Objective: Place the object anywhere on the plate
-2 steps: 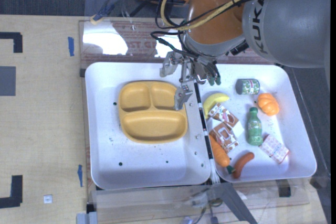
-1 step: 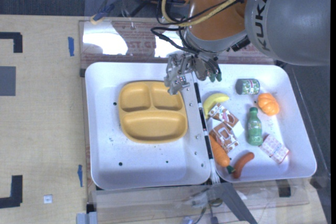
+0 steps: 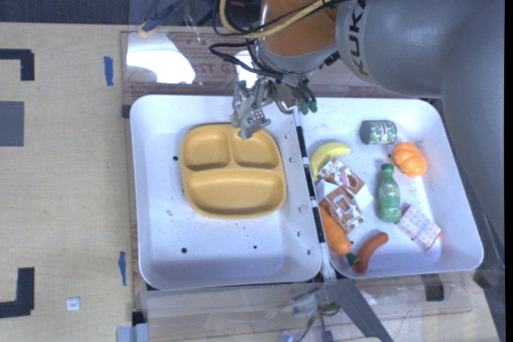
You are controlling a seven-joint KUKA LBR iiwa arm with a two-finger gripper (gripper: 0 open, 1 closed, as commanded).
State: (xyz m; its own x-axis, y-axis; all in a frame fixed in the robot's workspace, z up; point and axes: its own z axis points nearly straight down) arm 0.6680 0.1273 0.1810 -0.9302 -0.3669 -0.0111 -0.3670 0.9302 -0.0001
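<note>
While gripper (image 3: 251,121) hovers at plate (image 3: 232,172) rear edge, finger state unclear

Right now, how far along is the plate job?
Done: nothing shows on the yellow plate in the left bin. In hand: the gripper is over the plate's far rim; I can't tell if it carries anything. Left: getting an object onto the plate. The banana, green bottle and carrot lie in the right bin.

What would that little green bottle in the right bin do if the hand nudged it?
The green bottle lies on its side and looks round-bodied, so it would probably roll rather than slide. It looks like a small toy, so likely light and stiff. The patterned box and pink packet close by would probably stop it soon.
</note>
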